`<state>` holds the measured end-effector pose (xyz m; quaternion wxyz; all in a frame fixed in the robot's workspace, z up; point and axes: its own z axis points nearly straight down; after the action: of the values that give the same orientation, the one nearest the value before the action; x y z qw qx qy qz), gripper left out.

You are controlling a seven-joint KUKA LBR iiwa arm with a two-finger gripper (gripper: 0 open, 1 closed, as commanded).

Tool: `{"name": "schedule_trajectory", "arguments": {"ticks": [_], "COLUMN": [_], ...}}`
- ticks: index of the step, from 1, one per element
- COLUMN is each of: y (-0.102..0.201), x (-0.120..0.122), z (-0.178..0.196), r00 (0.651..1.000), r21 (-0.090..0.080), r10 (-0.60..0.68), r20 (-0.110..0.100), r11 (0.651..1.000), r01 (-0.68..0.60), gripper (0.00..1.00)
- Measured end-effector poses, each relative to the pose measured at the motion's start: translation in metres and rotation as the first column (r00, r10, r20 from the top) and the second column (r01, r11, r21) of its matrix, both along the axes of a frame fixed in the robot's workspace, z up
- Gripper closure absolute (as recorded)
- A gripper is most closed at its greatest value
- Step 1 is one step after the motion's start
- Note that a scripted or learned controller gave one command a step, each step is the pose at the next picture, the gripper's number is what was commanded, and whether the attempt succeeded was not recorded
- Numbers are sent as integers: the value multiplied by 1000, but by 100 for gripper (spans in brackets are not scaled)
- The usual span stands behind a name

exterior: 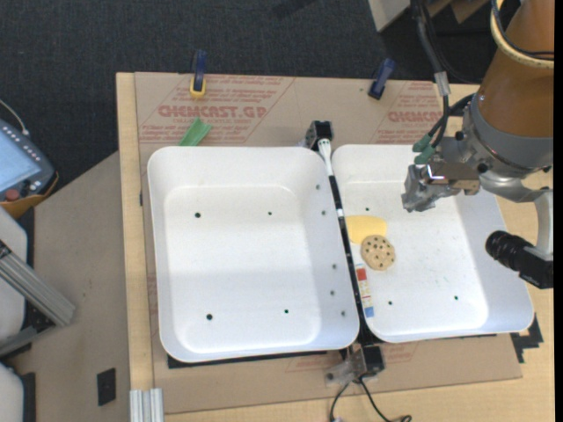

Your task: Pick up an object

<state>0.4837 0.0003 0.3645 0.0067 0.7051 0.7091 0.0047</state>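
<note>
Hovering gripper [420, 198] over right bin [457, 310]; fingertips hard to make out.

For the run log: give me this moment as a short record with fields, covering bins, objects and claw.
bins: two shallow white plastic bins side by side, left bin, right bin
objects: flat yellow square piece and round tan cookie-like disc with dark dots, touching, at the right bin's left side
bin edge item: thin card strip with red and blue marks
claw: claw above the right bin's rear part, right of the yellow piece, nothing seen in it
</note>
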Motion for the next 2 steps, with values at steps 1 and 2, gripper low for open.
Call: {"name": "schedule_trajectory", "arguments": {"ticks": [1,2], "y": [0,63], "x": [1,-1], "z": [10,0], "r00": [1000,1000], "r21": [-1,4], "r10": [1,1], "r20": [2,-16], "r11": [1000,1000], "r01": [-1,-1], "gripper": [100,100]}}
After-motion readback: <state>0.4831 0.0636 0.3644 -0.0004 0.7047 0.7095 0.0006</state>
